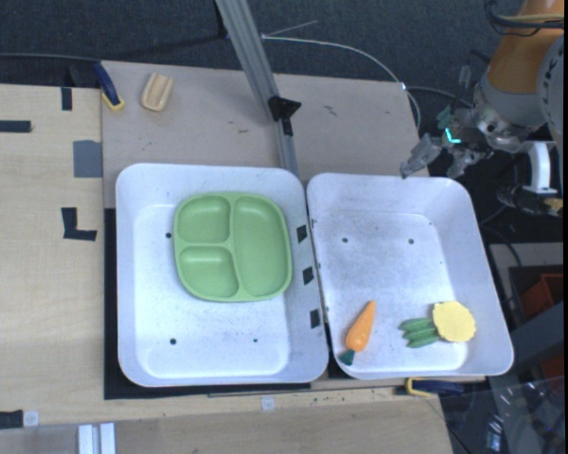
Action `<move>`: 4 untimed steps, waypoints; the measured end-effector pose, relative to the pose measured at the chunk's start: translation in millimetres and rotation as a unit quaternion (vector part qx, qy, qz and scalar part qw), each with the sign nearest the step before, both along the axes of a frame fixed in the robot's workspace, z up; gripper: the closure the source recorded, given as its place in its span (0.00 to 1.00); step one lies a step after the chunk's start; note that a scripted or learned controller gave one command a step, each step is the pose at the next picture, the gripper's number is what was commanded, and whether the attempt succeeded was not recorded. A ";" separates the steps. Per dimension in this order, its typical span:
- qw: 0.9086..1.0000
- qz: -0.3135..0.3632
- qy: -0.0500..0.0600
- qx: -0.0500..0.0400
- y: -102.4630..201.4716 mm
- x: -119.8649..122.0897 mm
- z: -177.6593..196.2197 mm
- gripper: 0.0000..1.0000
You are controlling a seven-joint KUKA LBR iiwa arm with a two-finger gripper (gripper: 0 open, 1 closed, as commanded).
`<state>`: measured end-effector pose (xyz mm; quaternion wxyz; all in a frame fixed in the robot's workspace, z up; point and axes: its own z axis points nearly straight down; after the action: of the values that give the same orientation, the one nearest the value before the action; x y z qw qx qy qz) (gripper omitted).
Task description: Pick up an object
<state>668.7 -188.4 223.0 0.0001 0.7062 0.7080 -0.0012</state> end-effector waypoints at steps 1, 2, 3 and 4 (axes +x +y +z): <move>1.000 0.000 0.002 0.001 10.2 -1.5 -50.3 0.00; 1.000 0.000 0.003 0.001 17.6 -0.9 -112.8 0.00; 1.000 -0.001 0.002 -0.001 17.1 -1.2 -133.1 0.00; 1.000 0.000 0.002 -0.001 17.5 -1.3 -123.0 1.00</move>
<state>667.3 -170.9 100.0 -0.0008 0.7061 0.7081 -0.0033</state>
